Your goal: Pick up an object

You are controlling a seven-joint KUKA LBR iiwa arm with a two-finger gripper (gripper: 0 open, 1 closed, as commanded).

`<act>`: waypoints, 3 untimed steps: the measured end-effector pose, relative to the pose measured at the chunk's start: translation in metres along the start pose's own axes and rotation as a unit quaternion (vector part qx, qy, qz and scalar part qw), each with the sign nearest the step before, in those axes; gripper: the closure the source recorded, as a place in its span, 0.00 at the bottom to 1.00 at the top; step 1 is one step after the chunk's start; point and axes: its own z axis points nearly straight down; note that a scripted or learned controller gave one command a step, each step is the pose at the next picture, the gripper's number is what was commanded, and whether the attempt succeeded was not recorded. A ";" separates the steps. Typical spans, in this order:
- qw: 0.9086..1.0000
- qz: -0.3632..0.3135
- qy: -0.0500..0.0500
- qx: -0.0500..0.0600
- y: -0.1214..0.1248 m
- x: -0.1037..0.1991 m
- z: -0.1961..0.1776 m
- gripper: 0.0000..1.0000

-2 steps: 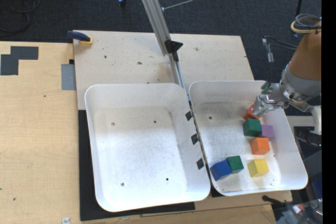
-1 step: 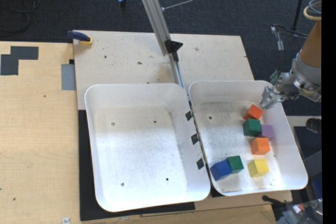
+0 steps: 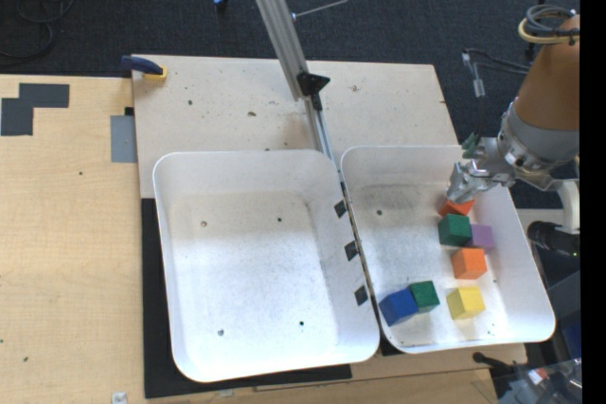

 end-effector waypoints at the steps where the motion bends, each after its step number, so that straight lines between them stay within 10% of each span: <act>1: 1.000 0.000 0.000 0.000 -0.006 0.042 0.003 1.00; 3: 1.000 -0.001 0.000 0.000 -0.018 0.158 -0.004 1.00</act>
